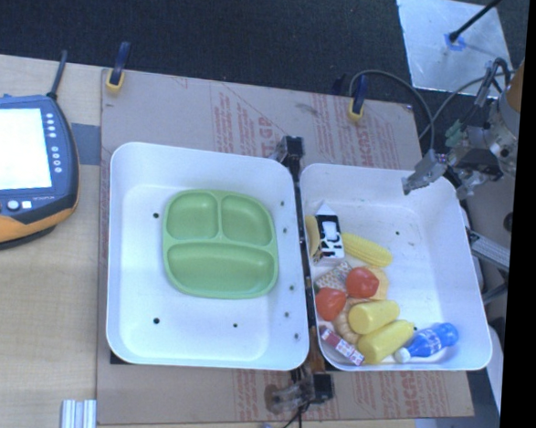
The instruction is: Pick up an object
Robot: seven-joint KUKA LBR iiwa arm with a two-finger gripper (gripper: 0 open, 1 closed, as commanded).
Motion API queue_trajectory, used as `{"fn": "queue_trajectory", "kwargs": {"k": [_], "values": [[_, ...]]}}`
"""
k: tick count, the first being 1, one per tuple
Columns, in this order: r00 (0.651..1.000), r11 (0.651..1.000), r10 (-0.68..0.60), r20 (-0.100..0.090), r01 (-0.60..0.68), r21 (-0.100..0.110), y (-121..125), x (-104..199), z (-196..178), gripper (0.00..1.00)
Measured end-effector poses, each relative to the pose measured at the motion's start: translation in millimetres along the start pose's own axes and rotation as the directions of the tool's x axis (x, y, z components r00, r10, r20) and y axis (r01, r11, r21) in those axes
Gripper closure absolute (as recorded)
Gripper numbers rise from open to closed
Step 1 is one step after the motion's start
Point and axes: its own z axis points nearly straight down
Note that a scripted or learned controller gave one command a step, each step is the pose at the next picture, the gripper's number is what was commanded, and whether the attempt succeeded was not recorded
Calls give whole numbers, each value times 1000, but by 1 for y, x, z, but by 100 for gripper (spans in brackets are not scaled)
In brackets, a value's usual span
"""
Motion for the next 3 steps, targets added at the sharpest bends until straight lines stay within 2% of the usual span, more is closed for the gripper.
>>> {"fn": "queue_trajectory", "kwargs": {"k": [1,2,3], "values": [[1000,1000,-1,1,1,0,-35,28,152,0],[1000,1000,-1,1,1,-1,-39,19,183,0],[1000,1000,3,8,-3,-25,-49,18,189,0]]}}
